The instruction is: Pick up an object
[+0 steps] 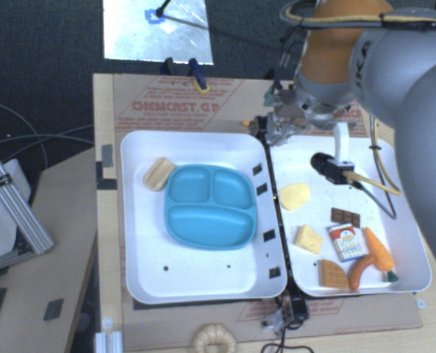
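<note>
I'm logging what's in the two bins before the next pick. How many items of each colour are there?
Blue: 1, the divided plate
Tan: 1, the bread piece
Yellow: 2, the chip and cheese wedge
Brown: 2, the chocolate and waffle
Orange: 2, the carrot and sausage
Red and white: 1, the packet
Total: 9

Bench carries a cardboard sheet (181,105) with red print under both bins. Far side: shiny foil square (157,19) on dark carpet, blue clamp (198,74) at the cardboard's far edge. Left: aluminium frame rail (10,204). Near edge, centre: pale ring-shaped item (216,338), cables beside it.
</note>
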Robot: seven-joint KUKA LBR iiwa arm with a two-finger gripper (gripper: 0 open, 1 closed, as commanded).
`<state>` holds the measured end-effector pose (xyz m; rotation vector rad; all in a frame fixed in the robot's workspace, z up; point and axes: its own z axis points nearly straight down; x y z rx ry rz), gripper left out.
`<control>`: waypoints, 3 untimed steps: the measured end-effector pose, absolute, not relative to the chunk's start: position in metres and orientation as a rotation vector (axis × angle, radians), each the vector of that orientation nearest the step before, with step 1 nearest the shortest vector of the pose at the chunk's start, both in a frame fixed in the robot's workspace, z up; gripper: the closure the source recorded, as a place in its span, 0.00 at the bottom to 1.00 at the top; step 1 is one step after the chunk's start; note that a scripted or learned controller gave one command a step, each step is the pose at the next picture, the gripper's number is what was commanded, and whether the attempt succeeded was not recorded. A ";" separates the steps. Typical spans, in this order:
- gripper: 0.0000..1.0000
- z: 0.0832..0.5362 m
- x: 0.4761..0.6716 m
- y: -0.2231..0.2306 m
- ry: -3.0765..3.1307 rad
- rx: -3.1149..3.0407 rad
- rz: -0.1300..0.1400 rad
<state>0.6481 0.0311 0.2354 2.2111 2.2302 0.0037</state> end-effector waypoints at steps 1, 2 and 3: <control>1.00 0.214 0.655 0.046 2.226 2.214 0.001; 1.00 0.224 0.653 0.054 2.228 2.214 0.003; 1.00 0.215 0.658 0.046 2.221 2.219 0.001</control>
